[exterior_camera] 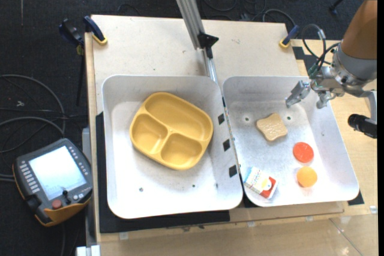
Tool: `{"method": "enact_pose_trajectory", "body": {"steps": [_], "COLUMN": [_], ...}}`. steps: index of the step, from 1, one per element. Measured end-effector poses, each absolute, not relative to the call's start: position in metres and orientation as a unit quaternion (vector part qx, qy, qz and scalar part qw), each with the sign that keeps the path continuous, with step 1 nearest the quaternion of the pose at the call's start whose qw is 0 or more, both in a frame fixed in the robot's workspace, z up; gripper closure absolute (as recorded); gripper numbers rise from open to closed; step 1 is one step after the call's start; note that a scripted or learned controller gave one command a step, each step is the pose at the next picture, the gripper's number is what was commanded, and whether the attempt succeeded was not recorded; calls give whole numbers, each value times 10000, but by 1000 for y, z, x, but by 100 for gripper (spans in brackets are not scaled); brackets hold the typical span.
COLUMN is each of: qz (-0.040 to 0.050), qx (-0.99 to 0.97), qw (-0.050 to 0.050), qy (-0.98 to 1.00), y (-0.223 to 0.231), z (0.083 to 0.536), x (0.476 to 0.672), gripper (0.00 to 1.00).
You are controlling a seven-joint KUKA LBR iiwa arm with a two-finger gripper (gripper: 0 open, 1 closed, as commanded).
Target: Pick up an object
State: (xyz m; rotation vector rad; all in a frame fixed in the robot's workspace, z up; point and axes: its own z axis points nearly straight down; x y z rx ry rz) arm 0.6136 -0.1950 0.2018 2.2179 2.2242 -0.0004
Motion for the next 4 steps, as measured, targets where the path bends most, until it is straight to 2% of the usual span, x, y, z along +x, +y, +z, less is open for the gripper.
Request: {"method": "enact_pose_trajectory", "body": {"steps": [1,2,3,4], "qz": [-3,-17,8,21], "qx": [7060,7065,7070,7064], "qw": [2,-24,14,39], "qy": [7082,7077,7072,7078], "y": [-195,-192,-192,-192], "z": [202,138,96,110], "x": [614,614,616,618], "gripper": [0,0,0,100]}}
